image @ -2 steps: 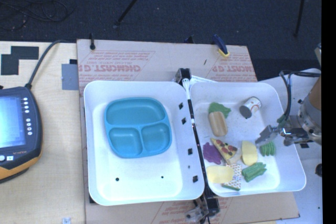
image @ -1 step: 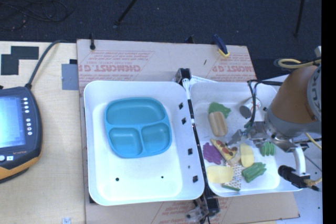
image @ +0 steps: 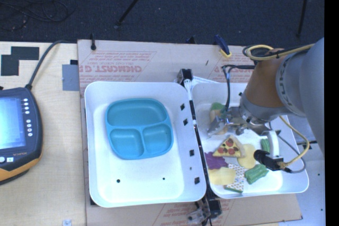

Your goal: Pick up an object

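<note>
My gripper (image: 221, 125) reaches down into the right bin (image: 296, 183), near its left wall in the upper half. A green toy piece (image: 216, 108) lies just behind it. A pizza slice toy (image: 231, 146) lies right in front of it, and I cannot tell whether the two touch. Further forward lie a purple piece (image: 214, 160), a yellow piece (image: 224, 175) and a green ridged piece (image: 256, 173). Nothing can be seen held in the gripper.
The left bin (image: 100, 177) holds a blue divided plate (image: 139, 128). The grey arm with its orange band (image: 265, 87) covers the right bin's upper right part. A teach pendant (image: 15, 127) lies on the bench at far left.
</note>
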Robot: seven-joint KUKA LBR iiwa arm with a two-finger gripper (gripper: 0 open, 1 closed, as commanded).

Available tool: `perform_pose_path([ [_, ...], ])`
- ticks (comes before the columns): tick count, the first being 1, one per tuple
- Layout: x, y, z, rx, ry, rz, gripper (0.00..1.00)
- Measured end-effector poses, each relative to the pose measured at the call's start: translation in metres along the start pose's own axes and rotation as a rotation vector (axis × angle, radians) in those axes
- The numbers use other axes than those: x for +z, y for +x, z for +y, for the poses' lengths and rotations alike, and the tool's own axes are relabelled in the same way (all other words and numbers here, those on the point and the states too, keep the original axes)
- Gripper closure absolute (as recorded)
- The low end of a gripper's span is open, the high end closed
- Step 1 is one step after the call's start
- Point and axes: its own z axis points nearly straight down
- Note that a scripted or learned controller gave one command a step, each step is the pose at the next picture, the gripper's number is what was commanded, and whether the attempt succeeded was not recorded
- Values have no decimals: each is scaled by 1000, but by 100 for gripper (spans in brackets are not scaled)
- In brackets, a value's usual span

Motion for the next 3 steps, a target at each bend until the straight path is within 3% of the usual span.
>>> perform_pose_path([
  [1, 4, -9, 68, -6, 8, 7, 0],
  [2, 6, 21, 57, -4, 12, 6, 0],
  [3, 5, -28, 66, -4, 8, 6, 0],
])
